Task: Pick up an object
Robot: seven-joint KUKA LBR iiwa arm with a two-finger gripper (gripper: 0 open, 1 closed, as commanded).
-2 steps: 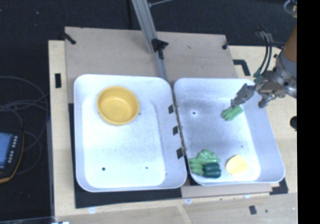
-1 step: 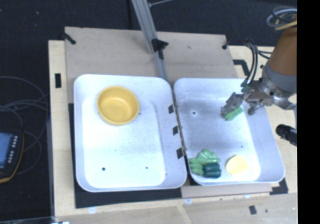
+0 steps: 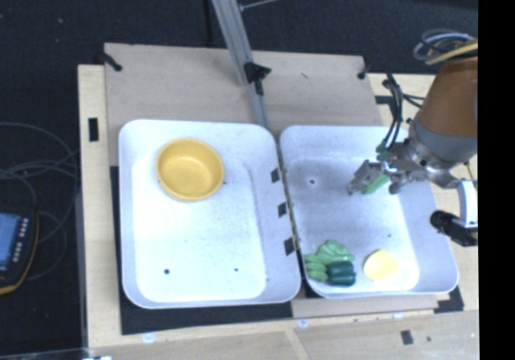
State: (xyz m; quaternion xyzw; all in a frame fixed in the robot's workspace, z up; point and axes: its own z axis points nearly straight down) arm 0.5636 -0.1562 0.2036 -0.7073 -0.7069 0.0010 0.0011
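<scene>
My gripper (image 3: 375, 179) hangs over the upper right part of the right bin (image 3: 322, 149). A small light green object (image 3: 372, 184) sits between its fingers, and the gripper is shut on it. At the bin's front edge lie a green leafy piece (image 3: 329, 253), a dark green block (image 3: 342, 274) touching it, and a yellow round object (image 3: 381, 265). A yellow bowl (image 3: 190, 169) stands upright in the upper left of the left bin (image 3: 201, 270).
A grey metal pole (image 3: 229, 20) slants down from the top to the gap between the bins. The arm's orange band (image 3: 451, 101) and grey wrist overhang the right bin's right rim. Cables (image 3: 438, 46) lie at the bench's far right.
</scene>
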